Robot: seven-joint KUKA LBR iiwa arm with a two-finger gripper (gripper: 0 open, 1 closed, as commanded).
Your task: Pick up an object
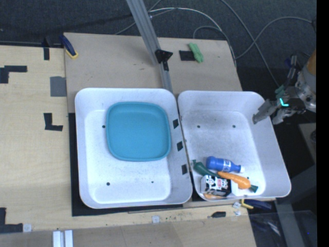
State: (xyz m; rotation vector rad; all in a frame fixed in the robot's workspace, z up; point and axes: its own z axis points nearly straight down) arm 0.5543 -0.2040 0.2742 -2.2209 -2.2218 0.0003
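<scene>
In the right bin's [267, 138] near corner: blue bottle [223, 164], orange carrot [234, 179], small printed pack [216, 184], all touching. Left bin [85, 138]: blue plate [138, 131]. Gripper [264, 113] at the right bin's far rim; jaws' state I cannot tell. I'd descend over the bottle, topmost, and close across its width.

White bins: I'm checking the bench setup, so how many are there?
2. The left bin holds a blue plate; the right bin beside it holds small items clustered in its near corner, including a blue bottle.
</scene>
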